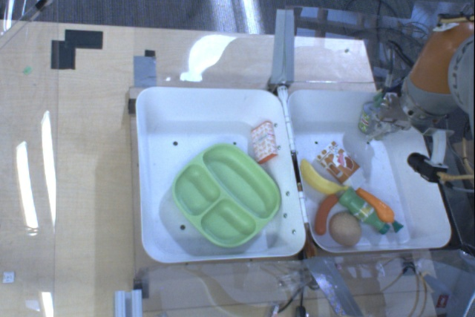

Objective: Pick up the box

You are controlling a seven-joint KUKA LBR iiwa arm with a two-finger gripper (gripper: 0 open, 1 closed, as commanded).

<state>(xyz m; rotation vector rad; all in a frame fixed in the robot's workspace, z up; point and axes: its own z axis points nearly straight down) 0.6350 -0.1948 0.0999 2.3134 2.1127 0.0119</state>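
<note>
Camera view: box (263, 142) lay in left bin (148, 159), just beside tray (226, 194), at its upper-right corner, near wall shared with right bin (434, 230). Second small box (338, 161) lay in right bin. Gripper (380, 117) hovered over right bin's far edge, well apart from tray; grip state impossible to tell. Nothing lifted yet; approach, grasp and lift all remained, by my judgement.

Bright, even overhead light fills the scene. Glare streaks lie on the wooden bench (74, 159) far left of the gripper (382, 119), with a white hotspot up-left of it. Shadows are soft. The gripper itself looks slightly blurred; the bins stay sharp.
</note>
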